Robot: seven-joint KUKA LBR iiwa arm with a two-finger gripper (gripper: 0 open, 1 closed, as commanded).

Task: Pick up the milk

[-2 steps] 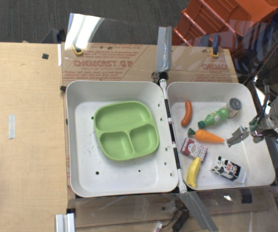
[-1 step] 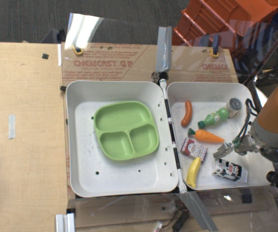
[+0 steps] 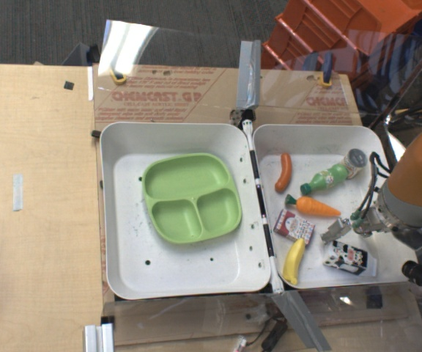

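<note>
The milk (image 3: 346,258) is a small white carton with black cow patches, lying flat near the front of the right bin (image 3: 310,134). My gripper (image 3: 343,229) hangs just above and behind the carton, a little to its left, at the end of the grey wrist below the orange band (image 3: 418,173). Nothing is visible in its grasp. The carton rests on the bin floor, apart from the gripper.
The right bin also holds a red sausage (image 3: 283,171), a green bottle (image 3: 330,177), a carrot (image 3: 316,206), a red-and-white carton (image 3: 294,226) and a banana (image 3: 293,260). In the left bin (image 3: 123,255) sits a green divided plate (image 3: 192,196).
</note>
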